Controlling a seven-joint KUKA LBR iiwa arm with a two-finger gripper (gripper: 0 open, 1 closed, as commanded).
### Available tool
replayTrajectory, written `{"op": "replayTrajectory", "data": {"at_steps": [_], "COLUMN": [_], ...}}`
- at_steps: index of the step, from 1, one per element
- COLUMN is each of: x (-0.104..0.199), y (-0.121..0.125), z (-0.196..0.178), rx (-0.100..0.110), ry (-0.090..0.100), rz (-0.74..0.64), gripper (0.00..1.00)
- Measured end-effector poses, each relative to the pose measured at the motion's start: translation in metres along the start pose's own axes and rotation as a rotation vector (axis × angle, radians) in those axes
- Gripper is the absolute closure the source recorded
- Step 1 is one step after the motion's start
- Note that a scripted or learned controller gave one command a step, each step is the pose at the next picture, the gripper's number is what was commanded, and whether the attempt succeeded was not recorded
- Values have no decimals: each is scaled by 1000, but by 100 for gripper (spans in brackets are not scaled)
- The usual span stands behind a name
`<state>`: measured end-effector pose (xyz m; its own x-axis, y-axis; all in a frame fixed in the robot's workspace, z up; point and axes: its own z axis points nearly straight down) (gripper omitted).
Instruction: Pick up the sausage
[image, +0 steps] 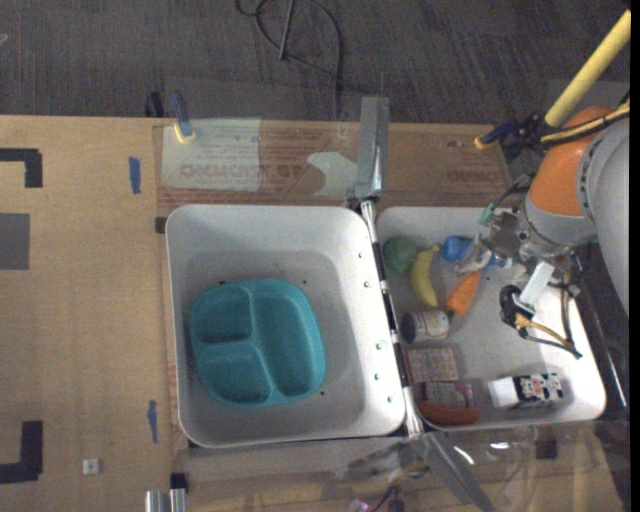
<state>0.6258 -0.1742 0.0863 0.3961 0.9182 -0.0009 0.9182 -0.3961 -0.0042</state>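
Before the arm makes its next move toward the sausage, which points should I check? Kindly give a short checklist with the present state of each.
1. Sausage in view, at the near edge of the right bin: ok.
2. Sausage uncovered from above: ok.
3. Room around it: not ok; a small packet lies right beside it, the bin wall on the other side.
4. Gripper over the sausage: not ok; it hangs near the carrot, at the bin's far end.
5. Finger state: cannot tell.

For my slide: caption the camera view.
Claw above right bin, far from sausage near its front edge.
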Motion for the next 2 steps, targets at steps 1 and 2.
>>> {"op": "replayTrajectory", "data": {"at_steps": [1, 2], "x": [-43, -36], "y": [-48, -44], "z": [-10, -5], "rx": [4, 4], "ry": [0, -1], "rz": [508, 426], "gripper": [0, 0]}}
